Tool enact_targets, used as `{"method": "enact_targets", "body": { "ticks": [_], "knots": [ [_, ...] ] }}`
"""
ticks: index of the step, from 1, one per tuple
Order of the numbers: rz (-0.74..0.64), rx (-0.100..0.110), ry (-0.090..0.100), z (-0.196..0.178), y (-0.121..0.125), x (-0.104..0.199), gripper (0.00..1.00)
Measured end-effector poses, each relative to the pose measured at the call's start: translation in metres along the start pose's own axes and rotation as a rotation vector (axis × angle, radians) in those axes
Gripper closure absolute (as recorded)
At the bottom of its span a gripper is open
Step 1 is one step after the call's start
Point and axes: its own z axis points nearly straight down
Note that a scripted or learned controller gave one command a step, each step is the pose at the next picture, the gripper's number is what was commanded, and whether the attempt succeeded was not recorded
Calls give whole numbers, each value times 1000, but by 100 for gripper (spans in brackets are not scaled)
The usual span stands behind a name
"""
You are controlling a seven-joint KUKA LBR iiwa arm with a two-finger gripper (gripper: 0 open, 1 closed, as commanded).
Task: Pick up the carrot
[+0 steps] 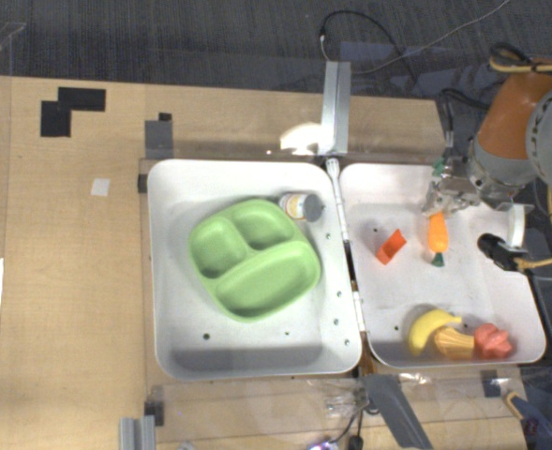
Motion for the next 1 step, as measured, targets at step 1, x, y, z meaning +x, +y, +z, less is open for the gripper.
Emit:
{"method": "enact_targets", "body": {
  "ticks": [1],
  "knots": [
    [49, 9, 0, -98, -28, 52, 100]
  ]
}}
